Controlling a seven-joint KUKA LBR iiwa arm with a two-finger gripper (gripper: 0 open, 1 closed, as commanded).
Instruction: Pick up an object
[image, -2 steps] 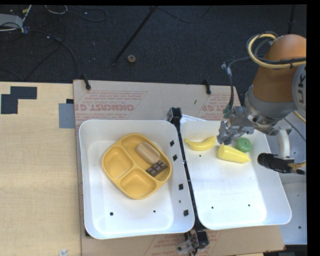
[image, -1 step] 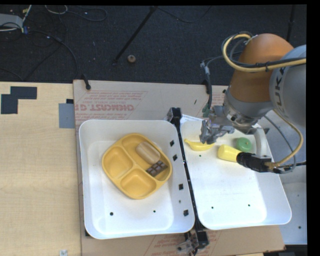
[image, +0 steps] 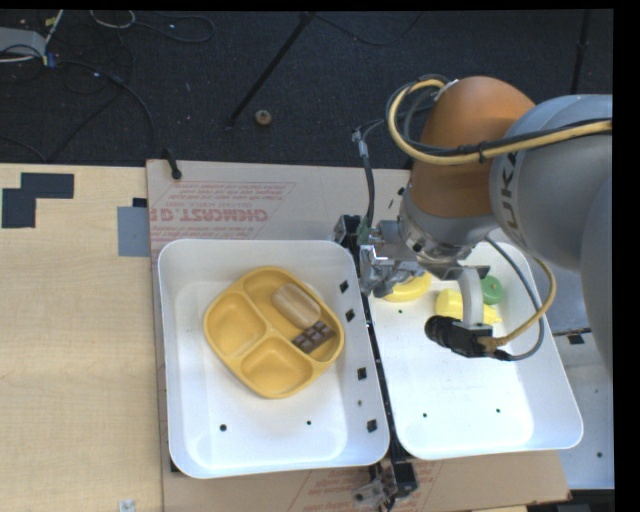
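Note:
The arm's orange wrist hangs over the back of the right bin (image: 500, 420). My gripper (image: 398, 270) sits low at that bin's back left corner, right above a flat yellow object (image: 408, 291), and the wrist hides most of it. A second yellow object (image: 468, 306) and a small green round piece (image: 492, 290) lie just to the right, partly behind the arm's cabling. I see nothing clearly held.
The left bin (image: 200, 420) holds a yellow divided plate (image: 262, 360) with a tan bread roll (image: 297, 303) and a brown chocolate piece (image: 313, 338). A black cable connector (image: 450, 334) hangs from the arm over the right bin. A ridge with black clips (image: 362, 340) separates the bins.

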